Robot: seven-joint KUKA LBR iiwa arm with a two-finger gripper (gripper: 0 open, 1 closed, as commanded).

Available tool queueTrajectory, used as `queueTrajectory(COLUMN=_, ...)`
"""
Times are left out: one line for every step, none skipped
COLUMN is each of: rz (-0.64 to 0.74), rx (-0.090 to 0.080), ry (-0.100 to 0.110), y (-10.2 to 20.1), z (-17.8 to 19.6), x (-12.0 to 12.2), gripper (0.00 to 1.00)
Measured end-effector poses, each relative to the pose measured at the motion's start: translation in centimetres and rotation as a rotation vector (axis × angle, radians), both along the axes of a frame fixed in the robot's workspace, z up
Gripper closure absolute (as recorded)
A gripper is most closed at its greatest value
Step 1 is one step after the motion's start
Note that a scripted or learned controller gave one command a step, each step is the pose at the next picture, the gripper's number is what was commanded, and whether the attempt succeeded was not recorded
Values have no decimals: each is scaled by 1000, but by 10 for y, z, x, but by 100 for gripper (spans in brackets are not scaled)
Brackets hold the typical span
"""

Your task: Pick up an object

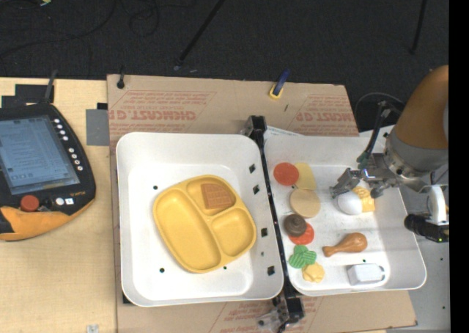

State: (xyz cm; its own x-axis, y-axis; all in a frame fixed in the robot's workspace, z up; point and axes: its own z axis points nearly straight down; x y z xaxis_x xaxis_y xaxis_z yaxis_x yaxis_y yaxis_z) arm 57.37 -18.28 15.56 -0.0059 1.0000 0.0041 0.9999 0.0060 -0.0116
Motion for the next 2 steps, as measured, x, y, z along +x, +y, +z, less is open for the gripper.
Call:
queueTrajectory(rz=-3, rx=1, ry=1, y=9, z=-62, x=-9, gripper=0)
queueTrajectory(rz=-8, rx=-2, ry=-5, y=9, z=-71, x=-9, gripper=0)
